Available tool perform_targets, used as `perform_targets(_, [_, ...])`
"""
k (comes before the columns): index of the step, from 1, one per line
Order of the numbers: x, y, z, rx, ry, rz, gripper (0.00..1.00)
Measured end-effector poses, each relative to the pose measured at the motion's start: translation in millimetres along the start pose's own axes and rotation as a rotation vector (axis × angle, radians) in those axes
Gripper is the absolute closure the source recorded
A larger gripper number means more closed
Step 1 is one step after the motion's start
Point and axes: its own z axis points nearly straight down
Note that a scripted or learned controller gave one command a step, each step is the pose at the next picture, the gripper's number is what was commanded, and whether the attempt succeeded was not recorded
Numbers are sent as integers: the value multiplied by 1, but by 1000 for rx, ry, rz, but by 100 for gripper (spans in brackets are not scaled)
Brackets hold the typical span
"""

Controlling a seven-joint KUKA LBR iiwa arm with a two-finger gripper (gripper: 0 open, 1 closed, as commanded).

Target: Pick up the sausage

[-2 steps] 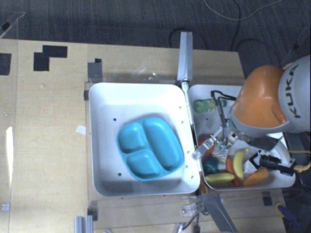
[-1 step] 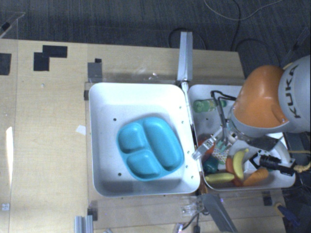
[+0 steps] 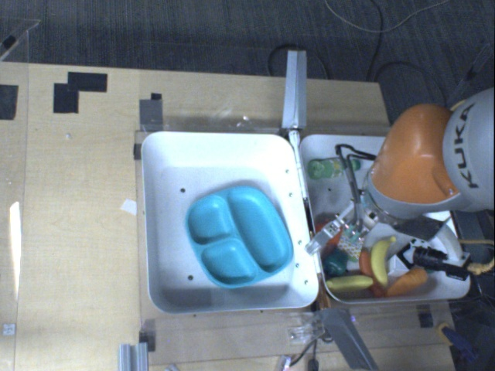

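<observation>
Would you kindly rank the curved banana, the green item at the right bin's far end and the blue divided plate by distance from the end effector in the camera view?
1. Curved banana, just right of the end effector in the right bin.
2. Green item, up at that bin's far end.
3. Blue divided plate, in the left bin, across the divider.

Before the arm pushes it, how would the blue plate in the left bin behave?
The blue plate looks moulded and stiff, so it probably keeps its shape. It lies flat in the smooth left bin, so it would likely slide, not tip.
</observation>
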Motion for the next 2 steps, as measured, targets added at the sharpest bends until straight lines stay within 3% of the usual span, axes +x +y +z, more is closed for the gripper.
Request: perform_targets(2, [0, 0, 0, 0, 0, 0, 0])
